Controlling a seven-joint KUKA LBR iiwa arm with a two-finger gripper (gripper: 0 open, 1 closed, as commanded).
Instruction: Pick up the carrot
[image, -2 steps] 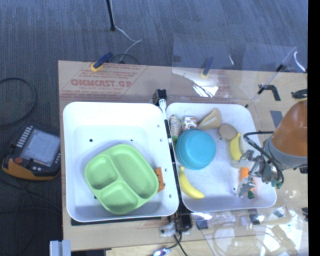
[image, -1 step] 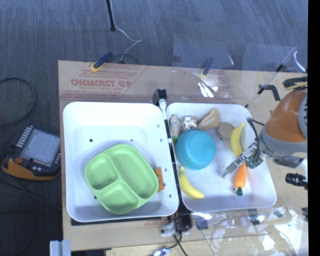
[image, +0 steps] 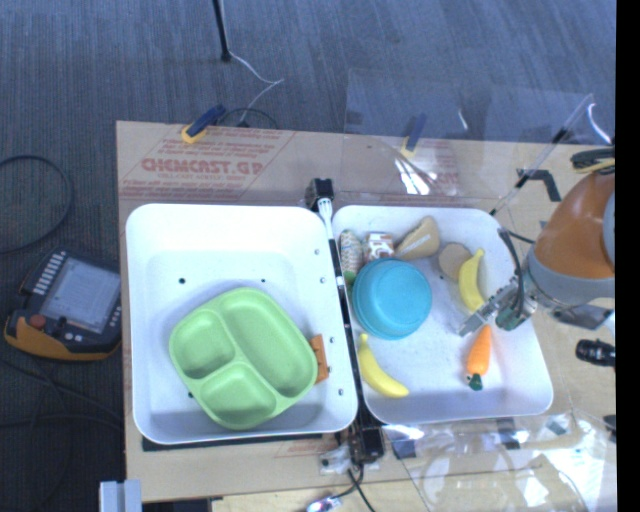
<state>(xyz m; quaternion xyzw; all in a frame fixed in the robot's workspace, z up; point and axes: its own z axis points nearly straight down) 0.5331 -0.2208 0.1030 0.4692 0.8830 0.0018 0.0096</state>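
Green divided plate (image: 242, 357) in left bin (image: 150, 250), toward front. Blue bowl (image: 392, 298) at left side of right bin (image: 535, 385). Carrot (image: 479, 356) lies near right bin's front right corner. Gripper (image: 490, 313) just above carrot's top end, near right wall; grip state unclear.

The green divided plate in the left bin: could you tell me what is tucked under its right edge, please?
A small orange object pokes out from under the green three-compartment plastic plate, against the shallow white left bin's right wall. The plate covers the rest of it, so it cannot be identified.
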